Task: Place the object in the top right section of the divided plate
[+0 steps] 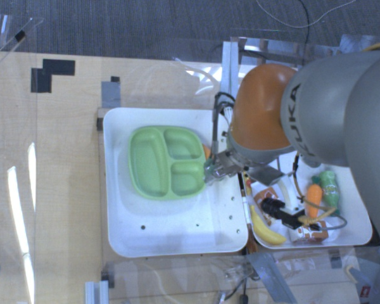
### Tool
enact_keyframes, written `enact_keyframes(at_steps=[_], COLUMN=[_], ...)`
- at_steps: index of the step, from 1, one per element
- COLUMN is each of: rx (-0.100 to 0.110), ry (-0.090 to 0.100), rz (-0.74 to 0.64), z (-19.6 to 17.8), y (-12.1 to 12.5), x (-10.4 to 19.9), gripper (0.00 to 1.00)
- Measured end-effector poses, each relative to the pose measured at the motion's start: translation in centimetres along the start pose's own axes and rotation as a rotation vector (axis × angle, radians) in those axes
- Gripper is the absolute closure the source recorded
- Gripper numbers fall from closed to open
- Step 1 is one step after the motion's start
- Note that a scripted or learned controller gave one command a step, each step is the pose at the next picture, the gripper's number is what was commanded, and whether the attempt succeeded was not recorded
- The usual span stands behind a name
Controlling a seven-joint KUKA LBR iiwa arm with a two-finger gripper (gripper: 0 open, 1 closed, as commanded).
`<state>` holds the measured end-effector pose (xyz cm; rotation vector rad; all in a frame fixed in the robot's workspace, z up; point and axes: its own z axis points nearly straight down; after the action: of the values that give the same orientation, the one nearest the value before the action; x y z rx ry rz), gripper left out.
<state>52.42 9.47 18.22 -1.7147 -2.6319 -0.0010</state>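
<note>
A light green divided plate (pixel 149 163) lies in the left bin (pixel 177 230), with one long section on its left and two smaller ones on its right. All three sections look bare. My gripper (pixel 214 169) hangs low at the plate's right edge, under the orange wrist band. A small orange thing (pixel 206 151) peeks out just beside the plate's right rim, close to the gripper. Whether it is held I cannot tell, since the wrist hides most of the gripper.
The right bin (pixel 362 233) holds a banana (pixel 266 228), a carrot (pixel 313 197), a green bottle-like item (pixel 329 187) and a printed packet (pixel 310 235). The big grey arm covers much of that bin. Bare white floor lies in front of the plate.
</note>
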Motion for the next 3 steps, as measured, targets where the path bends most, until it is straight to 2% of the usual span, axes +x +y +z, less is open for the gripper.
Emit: enact_keyframes(at_steps=[1,2,3], rx=[0.002,-0.003,-0.001], ry=[0.001,-0.002,0.000], rz=[-0.064,-0.068,-0.464], z=[7.8,-8.6,-3.1], y=[-2.2,-1.4,-1.4], x=[4.3,-1.1,3.6], gripper=[1.00,1.00,1.00])
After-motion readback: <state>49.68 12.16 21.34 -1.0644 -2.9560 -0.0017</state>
